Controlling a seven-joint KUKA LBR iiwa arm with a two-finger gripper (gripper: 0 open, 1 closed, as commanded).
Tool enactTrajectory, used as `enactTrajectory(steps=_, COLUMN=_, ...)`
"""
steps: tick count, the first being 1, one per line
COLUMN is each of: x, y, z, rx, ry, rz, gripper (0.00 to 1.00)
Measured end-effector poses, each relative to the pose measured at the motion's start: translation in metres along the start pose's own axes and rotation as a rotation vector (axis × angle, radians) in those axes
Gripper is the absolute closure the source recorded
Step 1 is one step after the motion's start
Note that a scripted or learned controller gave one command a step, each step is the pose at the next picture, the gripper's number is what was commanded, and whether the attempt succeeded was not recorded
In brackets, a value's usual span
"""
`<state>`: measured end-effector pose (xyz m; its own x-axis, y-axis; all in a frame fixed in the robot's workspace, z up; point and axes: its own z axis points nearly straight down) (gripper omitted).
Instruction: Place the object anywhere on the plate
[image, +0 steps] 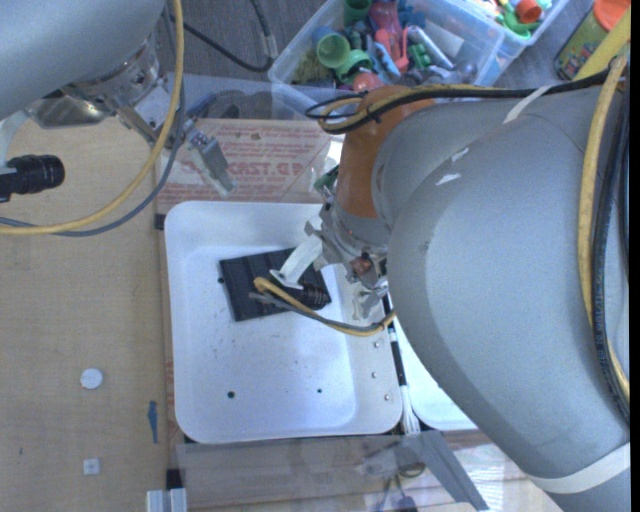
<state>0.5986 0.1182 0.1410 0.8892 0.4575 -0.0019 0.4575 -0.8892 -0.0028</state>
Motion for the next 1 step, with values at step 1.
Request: enactTrajectory(steps=1, x=0.0, y=0.0, z=0.0, rx=0.0, ry=0.0, rz=0.0, gripper=0.0)
